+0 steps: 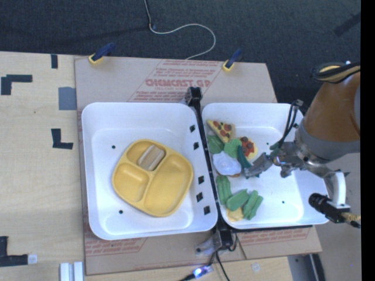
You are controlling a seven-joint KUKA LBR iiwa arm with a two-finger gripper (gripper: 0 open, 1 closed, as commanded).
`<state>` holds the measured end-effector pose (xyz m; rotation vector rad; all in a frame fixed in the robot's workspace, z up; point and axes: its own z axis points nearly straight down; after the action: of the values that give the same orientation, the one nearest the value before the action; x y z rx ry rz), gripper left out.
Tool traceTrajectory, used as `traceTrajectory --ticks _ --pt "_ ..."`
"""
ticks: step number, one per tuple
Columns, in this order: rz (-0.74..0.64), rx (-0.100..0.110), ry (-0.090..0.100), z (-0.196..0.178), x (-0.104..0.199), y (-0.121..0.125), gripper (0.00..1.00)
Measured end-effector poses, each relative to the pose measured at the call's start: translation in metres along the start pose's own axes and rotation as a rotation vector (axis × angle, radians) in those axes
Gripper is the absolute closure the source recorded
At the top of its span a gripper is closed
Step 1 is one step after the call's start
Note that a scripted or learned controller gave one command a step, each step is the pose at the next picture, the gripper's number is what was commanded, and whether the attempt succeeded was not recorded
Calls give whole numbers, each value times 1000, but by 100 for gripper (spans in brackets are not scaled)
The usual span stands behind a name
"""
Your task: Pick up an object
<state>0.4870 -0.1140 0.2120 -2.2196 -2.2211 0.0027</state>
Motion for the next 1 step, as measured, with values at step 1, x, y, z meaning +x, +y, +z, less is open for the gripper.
traceTrajectory --ticks 1 --pt "-1 5 2 47 8 3 0"
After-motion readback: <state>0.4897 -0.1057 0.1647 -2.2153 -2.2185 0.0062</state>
